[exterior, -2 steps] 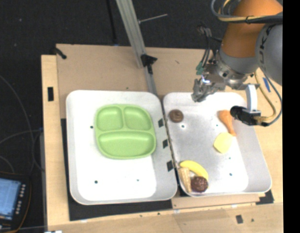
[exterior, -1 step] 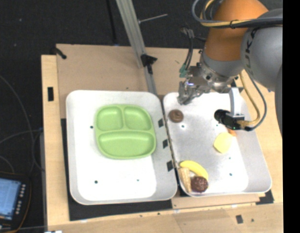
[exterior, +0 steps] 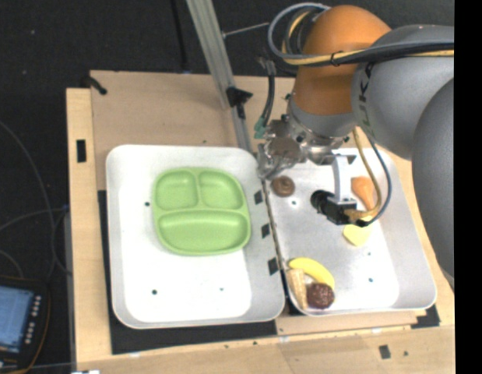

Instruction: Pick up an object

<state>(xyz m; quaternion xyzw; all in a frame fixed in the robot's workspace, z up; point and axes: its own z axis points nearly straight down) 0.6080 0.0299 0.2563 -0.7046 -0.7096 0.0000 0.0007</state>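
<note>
My gripper [exterior: 272, 164] hangs over the far left corner of the right bin [exterior: 396, 279], close to the divider between the two bins. A small round brown object [exterior: 283, 185] lies right beneath and just in front of it; whether the two touch is unclear. Further right in this bin sit an orange piece [exterior: 364, 191] and a small yellow piece [exterior: 355, 234]. At the bin's near left corner lie a yellow banana [exterior: 311, 269] and a dark red round object [exterior: 321, 295].
A green divided plate [exterior: 202, 211] lies in the left bin [exterior: 131, 287]. A slanted metal pole [exterior: 213, 45] rises behind the bins, close to the arm's wrist. A black fitting with cables [exterior: 332, 206] hangs from the arm over the right bin.
</note>
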